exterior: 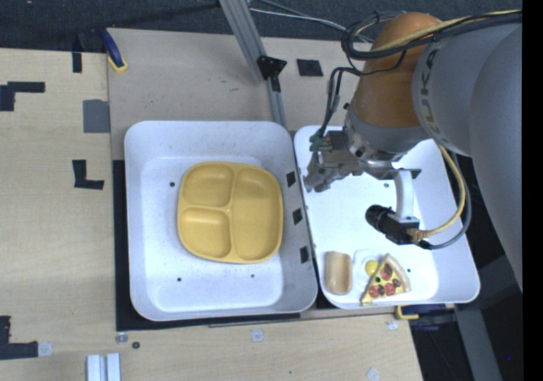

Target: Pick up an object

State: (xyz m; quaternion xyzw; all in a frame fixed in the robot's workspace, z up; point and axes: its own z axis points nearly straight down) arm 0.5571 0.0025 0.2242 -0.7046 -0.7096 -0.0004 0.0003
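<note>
While the arm hangs over the right bin, the step in hand reads as choosing a target and lining up above it:

Gripper: the gripper [321, 172] sits low over the far-left part of the right bin [450, 277], close to the wall it shares with the left bin [140, 226].
Fingers: dark and foreshortened from above; whether they are apart or together cannot be told, and nothing is seen between them.
Candidates, right bin: a small tan bread-like piece [338, 272] and a toy pizza slice [385, 279] lie side by side at the near edge, apart from the gripper.
Candidate, left bin: a yellow divided plate [230, 210] lies flat in the middle.
Good approach: probably the tan piece, being compact; centre over it, descend straight, and close across its narrow width.
Risk: it sits close to the near wall and to the pizza slice, so a finger could catch either.
</note>
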